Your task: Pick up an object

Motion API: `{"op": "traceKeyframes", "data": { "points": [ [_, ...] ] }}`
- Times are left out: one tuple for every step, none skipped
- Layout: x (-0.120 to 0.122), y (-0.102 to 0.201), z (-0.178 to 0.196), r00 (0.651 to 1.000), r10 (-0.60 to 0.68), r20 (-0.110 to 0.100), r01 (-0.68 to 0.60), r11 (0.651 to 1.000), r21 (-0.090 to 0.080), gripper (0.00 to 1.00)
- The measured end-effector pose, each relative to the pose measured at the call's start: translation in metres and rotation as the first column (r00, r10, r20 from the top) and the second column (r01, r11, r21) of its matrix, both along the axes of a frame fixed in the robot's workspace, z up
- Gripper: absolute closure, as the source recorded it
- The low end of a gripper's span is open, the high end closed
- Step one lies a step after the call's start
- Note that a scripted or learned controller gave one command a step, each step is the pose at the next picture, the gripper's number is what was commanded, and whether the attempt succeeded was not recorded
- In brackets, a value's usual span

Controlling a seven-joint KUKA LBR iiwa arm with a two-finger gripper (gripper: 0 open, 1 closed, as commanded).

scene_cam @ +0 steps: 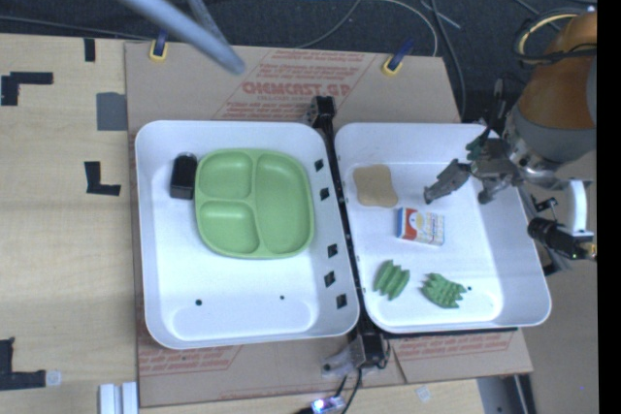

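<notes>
On your bench [58, 238] sit two white bins. The left bin [160, 305] carries a green divided plate [255, 205], with a small black block [182, 176] just beside its left rim. The right bin [509, 291] has bare floor along its top and right sides. In it lie a tan sponge [375, 186], a small white carton [420, 226] with its long axis roughly left-right, and two green pea pods [391, 280] [442, 290] near the front wall. The end effector [466, 181] hangs released above the bin, fingers spread, grasping nothing. The arm [555, 102] is cut off at your right.
</notes>
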State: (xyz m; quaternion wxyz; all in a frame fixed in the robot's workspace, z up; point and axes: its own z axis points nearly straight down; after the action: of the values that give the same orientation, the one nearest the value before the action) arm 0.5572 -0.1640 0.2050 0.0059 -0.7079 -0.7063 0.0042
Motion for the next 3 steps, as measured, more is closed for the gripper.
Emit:
{"op": "traceKeyframes", "data": {
  "points": [
    [0.003, 0.000, 0.007, 1.000, 0.003, 0.013, -0.003, 1.000, -0.002, 0.00],
    [0.004, 0.004, -0.037, 1.000, 0.004, 0.009, -0.004, 1.000, -0.002, 0.00],
    [0.006, -0.002, -0.100, 1.000, 0.003, 0.007, -0.003, 1.000, -0.002, 0.00]
  ]
}}
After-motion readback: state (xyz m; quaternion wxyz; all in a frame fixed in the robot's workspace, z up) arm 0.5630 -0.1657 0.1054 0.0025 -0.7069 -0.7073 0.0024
